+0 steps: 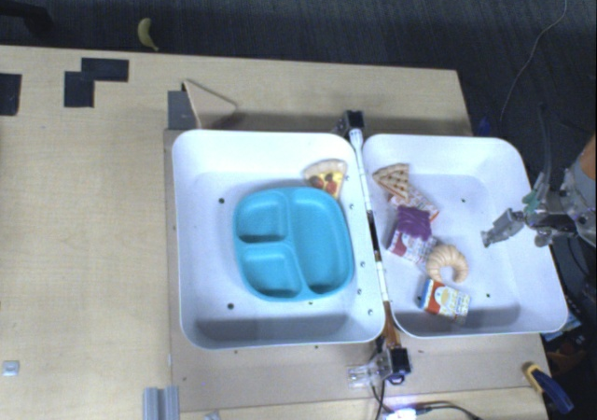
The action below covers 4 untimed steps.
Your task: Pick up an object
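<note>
The two-finger metal gripper [519, 225] hovers at the right bin's [485, 161] far edge, fingers spread, holding nothing. Left of it lie a tan plastic croissant [448, 261], a purple packet [409, 230] and a small juice carton [443, 300].

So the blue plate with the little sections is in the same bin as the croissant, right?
Not quite. The camera view shows the blue plate in the left bin, near a pizza slice. The croissant lies in the right bin, with the other toy food.
</note>
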Tool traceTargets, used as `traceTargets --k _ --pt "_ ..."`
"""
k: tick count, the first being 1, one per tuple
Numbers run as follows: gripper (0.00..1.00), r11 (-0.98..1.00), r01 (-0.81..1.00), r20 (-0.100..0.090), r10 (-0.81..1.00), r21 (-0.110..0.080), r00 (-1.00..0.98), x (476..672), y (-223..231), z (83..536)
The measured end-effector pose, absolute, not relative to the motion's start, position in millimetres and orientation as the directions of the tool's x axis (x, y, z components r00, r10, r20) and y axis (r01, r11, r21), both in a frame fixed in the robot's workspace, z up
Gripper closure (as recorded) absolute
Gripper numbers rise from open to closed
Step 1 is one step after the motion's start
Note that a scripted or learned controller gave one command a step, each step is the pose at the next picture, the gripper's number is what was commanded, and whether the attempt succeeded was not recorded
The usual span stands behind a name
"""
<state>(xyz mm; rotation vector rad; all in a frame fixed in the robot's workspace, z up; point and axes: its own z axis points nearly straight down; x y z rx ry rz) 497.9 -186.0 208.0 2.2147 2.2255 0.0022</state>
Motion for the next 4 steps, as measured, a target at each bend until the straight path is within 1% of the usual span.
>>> traceTargets --k 1,2,3,4 --pt "0.0 0.003 1.0 -0.001 1.0 0.004 -0.003 551.5 -145.5 94.1" --pt "1.0 0.005 1.0 0.0 1.0 0.007 -0.005 552.6 -144.5 104.8" --pt "0.0 0.005 1.0 0.0 1.0 0.006 -0.005 552.5 -144.5 104.7" --pt "0.0 -0.012 0.999 -0.028 1.0 0.032 0.013 525.9 -101.4 92.2"
